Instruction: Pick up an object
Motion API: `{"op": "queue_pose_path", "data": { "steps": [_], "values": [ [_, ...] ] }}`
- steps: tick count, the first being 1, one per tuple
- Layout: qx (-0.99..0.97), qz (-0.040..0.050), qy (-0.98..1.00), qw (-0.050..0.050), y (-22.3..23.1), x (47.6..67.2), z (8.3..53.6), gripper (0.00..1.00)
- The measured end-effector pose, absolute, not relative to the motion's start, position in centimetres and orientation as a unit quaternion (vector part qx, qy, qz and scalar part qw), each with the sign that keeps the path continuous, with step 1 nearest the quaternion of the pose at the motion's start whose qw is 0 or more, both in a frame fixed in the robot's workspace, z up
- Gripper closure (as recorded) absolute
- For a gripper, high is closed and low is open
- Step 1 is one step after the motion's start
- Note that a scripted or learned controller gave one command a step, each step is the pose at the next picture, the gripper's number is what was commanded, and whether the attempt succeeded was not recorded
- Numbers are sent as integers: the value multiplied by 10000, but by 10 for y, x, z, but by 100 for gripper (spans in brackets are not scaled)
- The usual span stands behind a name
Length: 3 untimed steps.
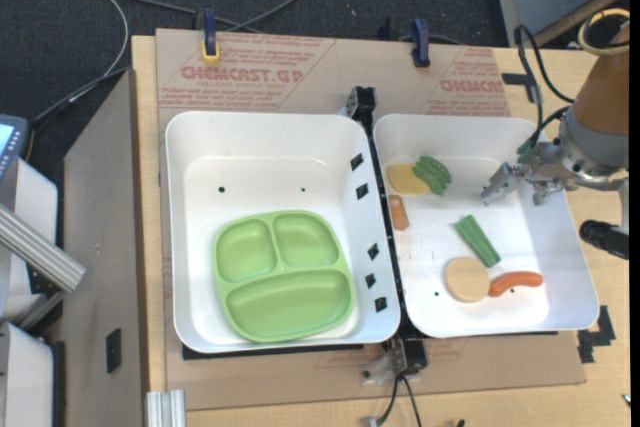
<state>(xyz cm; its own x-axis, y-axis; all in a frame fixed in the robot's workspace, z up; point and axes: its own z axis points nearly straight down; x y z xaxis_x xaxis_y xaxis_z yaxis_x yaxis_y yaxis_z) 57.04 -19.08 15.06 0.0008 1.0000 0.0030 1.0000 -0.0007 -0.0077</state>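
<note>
The gripper [522, 181] hangs spread and empty over the right bin [560, 315]; approach stage, next descending toward the green stick [477, 240] at its seven o'clock

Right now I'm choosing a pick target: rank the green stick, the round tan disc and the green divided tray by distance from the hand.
1. Green stick, mid right bin, below-left of the hand.
2. Round tan disc, near the right bin's front.
3. Green divided tray, in the left bin.
</note>
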Motion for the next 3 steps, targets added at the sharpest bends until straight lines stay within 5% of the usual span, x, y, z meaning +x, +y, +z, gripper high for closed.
{"op": "queue_pose_path", "data": {
  "steps": [1,2,3],
  "values": [
    [-7071,11,-7071,33,-186,560,99,0],
    [-7071,-9,-7071,0,-187,562,113,100],
    [-7069,-15,-7073,-26,-189,562,177,100]
  ]
}}
